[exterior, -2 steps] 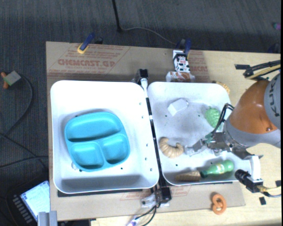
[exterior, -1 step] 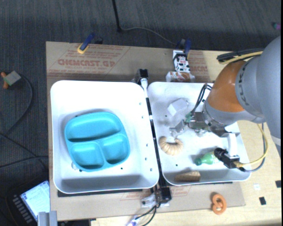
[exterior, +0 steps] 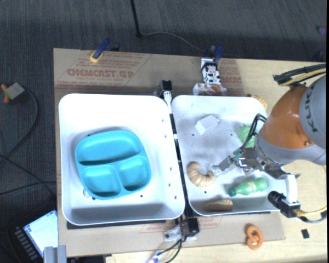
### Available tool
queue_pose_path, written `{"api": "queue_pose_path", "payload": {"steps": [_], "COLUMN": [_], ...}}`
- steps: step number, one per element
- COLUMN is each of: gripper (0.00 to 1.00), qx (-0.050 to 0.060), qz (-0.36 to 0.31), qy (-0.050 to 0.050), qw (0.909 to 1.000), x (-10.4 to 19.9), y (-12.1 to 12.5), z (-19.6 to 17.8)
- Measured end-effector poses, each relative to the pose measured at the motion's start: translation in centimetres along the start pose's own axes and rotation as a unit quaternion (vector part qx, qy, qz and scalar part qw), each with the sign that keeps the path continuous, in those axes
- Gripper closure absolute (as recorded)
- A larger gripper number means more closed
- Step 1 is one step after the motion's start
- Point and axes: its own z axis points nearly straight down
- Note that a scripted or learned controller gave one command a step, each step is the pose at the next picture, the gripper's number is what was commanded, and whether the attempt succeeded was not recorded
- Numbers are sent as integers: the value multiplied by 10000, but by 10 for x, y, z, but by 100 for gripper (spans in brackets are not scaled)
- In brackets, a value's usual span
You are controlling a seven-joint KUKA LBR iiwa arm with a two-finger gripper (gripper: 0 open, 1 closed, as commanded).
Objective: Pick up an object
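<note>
The tool (exterior: pixel 226 164) sits low in the right bin (exterior: pixel 182 147), at the lower right of the frame, just beside the croissant (exterior: pixel 200 174); whether it is wide or narrow I cannot tell. A green bottle (exterior: pixel 247 187) lies near the arm, a brown piece (exterior: pixel 218 204) by the bin's bottom edge. The left bin (exterior: pixel 66 147) holds a blue tray (exterior: pixel 112 163).
</note>
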Motion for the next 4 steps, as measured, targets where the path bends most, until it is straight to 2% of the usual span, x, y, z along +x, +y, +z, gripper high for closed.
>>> {"api": "queue_pose_path", "payload": {"steps": [1,2,3,4], "gripper": [0,0,0,0], "qx": [-17,-62,-63,-53], "qz": [-6,0,3,-12], "qy": [-4,-23,-23,-17], "qw": [10000,10000,10000,10000], "x": [31,50,50,22], "y": [18,-10,-10,84], "z": [24,23,24,23]}}
